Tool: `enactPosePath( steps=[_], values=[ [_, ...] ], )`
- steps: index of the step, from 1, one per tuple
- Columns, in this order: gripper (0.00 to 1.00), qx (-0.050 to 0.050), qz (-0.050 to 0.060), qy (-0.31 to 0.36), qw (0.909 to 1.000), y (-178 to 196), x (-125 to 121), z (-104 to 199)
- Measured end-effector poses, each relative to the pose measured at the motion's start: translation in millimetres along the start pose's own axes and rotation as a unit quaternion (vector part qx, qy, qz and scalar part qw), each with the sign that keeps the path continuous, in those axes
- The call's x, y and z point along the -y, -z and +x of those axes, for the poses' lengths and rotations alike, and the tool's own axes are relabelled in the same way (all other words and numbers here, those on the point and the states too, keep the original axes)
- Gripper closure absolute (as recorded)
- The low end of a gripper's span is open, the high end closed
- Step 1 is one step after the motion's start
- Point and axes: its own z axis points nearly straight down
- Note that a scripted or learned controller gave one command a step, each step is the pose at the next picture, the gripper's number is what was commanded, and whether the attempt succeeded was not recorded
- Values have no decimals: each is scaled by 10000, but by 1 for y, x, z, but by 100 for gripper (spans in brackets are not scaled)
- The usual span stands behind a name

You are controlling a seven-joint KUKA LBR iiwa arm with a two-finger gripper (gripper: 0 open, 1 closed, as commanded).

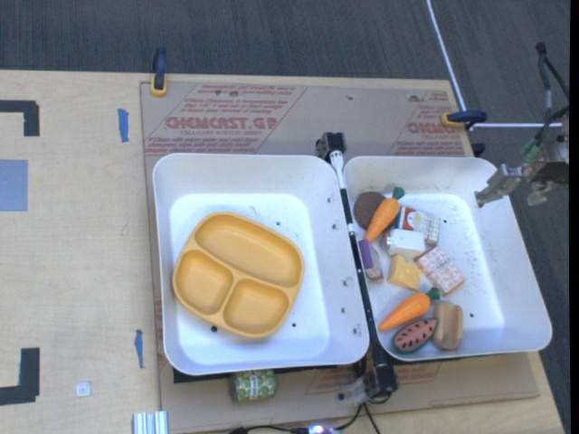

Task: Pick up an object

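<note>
Lying in the right bin (pixel 507 269), the upper carrot (pixel 383 218) (a toy, likely light, rigid and smooth) would best be gripped across its thick middle. Cheese wedge (pixel 404 272) sits near. Gripper (pixel 507 184) hovers at the bin's far rim; jaw state cannot be told.

Two bins sit side by side on the counter (pixel 72 269). The left bin (pixel 181 174) holds a divided plate (pixel 238 274). The right bin (pixel 516 287) holds toy food: one carrot (pixel 382 219) toward the back, another carrot (pixel 405 310) nearer the front, a watermelon slice (pixel 415 335) just before it, and a cheese wedge (pixel 404 272) between the carrots.
</note>
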Motion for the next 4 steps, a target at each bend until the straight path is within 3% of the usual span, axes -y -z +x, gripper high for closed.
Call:
enactPosePath(
  steps=[1,2,3,4],
  values=[
    [0,14,-56,1,10000,-154,-24,15],
    [0,15,-48,-1,10000,-164,-9,63],
    [100,6,-82,-3,10000,-152,-11,64],
    [0,-1,-65,-1,10000,-153,-10,65]
  ],
)
